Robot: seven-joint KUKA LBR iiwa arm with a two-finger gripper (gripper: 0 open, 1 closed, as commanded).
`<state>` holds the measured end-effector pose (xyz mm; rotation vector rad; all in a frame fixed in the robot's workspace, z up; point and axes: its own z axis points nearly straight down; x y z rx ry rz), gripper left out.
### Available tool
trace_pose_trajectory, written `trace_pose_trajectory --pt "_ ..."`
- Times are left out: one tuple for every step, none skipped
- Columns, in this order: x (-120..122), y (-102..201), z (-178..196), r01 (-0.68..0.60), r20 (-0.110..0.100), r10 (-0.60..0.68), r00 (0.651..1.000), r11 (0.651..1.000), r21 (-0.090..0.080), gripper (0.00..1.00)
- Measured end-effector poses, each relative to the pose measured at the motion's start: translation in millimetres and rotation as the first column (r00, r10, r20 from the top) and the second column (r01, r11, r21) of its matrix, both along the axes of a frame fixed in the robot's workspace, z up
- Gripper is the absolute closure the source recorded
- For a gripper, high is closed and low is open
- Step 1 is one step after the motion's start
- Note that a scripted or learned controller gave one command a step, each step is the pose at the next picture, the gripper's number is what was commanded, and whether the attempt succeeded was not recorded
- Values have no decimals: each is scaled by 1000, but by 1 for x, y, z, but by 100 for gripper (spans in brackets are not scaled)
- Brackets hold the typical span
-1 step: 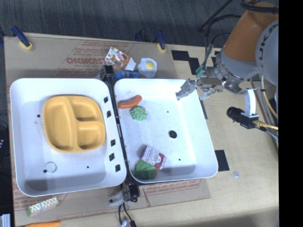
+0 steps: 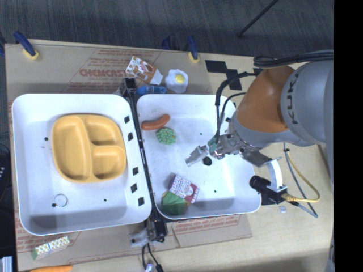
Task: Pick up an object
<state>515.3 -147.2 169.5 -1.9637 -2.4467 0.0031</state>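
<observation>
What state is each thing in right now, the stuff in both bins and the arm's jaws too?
yellow tray: lying flat in the left bin, compartments up.
sausage: lying on its side in the right bin, near the divider.
green ball: resting just below the sausage, apart from it.
small carton: lying tilted, against the green item.
gripper: low over the right bin's middle, nothing seen between the jaws.

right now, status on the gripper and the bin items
Gripper over right bin, nothing between fingers. Sausage, green ball, carton lying loose. Path clear.
</observation>
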Motion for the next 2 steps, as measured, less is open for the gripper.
trace_pose_trajectory --pt "17 -61 -78 -223 0 223 975 975 2 0" --pt "59 -12 -77 -378 4 378 926 926 -1 0"
